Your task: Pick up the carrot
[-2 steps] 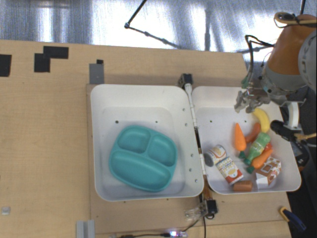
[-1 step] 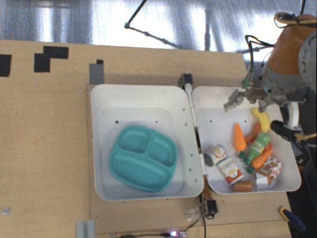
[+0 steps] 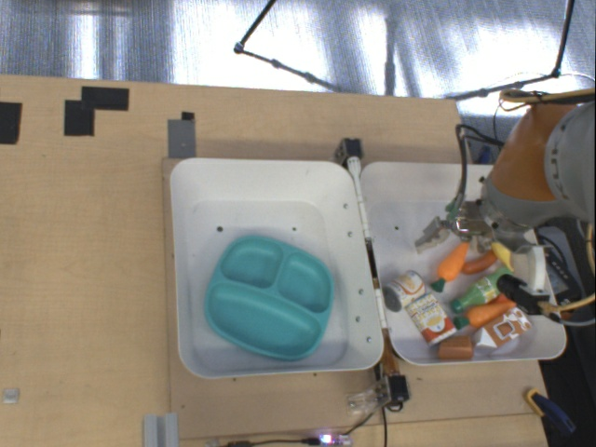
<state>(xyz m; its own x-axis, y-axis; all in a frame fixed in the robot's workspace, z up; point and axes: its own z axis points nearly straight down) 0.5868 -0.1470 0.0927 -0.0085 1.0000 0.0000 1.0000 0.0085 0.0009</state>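
The light wooden bench (image 3: 93, 277) has a smooth, matte top and carries two shallow white plastic bins with rounded corners, set side by side and touching along a central seam. The left bin (image 3: 200, 250) holds a teal plastic plate (image 3: 270, 296), rounded and glossy, divided into three compartments, lying flat near the bin's middle. The grey metal arm with its orange band (image 3: 521, 161) reaches in from the right over the right bin (image 3: 400, 194). Its two-finger metal gripper (image 3: 445, 231) hangs low over that bin's middle, its silver fingers spread apart with nothing between them. Just beside it, to its lower right, lies the small orange tapered carrot (image 3: 453, 263), smooth and plastic-looking, tilted, in a cluster of toy food. Near it lie a small printed carton (image 3: 426, 311) on its side, a green bottle-shaped piece (image 3: 477, 294), a second orange piece (image 3: 488, 311), a yellow piece (image 3: 503, 253) and a brown sausage-like piece (image 3: 456, 348).
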